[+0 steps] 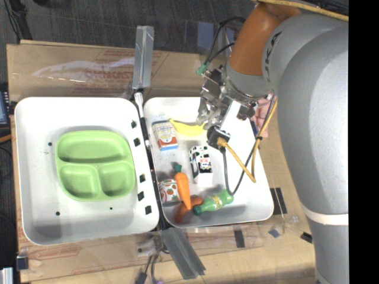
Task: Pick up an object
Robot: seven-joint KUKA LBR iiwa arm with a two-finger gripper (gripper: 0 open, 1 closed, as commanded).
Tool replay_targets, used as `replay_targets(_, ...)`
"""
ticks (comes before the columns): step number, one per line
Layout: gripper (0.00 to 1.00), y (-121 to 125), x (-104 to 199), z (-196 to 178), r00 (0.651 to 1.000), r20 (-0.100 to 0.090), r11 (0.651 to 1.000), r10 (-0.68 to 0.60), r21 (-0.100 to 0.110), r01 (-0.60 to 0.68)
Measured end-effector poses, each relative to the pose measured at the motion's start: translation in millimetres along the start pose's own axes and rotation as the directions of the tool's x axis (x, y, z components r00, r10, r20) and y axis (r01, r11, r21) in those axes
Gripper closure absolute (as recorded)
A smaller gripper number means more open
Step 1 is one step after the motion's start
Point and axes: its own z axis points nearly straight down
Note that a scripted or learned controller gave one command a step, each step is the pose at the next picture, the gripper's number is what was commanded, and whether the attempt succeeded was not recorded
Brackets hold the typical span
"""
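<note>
The right bin (260,209) is crowded down its left half: a small carton (165,135) far, a carrot (183,189) and a printed cup (169,191) near, a green bottle (214,203) along the near wall. A black-and-white toy (201,160) stands mid-bin. The arm (296,70) and its cables (246,158) cover the far right part. Bare floor lies at the right, near side. In the left bin (35,158), a green divided tray (95,164) takes the middle, with open margins all around it.

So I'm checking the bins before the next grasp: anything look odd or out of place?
Nothing is spilled or damaged. The carrot lies slanted beside the green bottle in the right bin; the green tray sits flat.
</note>
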Motion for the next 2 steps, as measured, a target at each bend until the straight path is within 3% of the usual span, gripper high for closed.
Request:
replay_targets(1, 1.00, -0.4, 1.6, -6.9, 1.000, 0.004, 1.000, -0.011, 0.006, 0.011)
replay_targets(2, 1.00, 43.2, 48.6, -56.1, 0.818, 0.002, 0.818, -0.575, -0.009, 0.575)
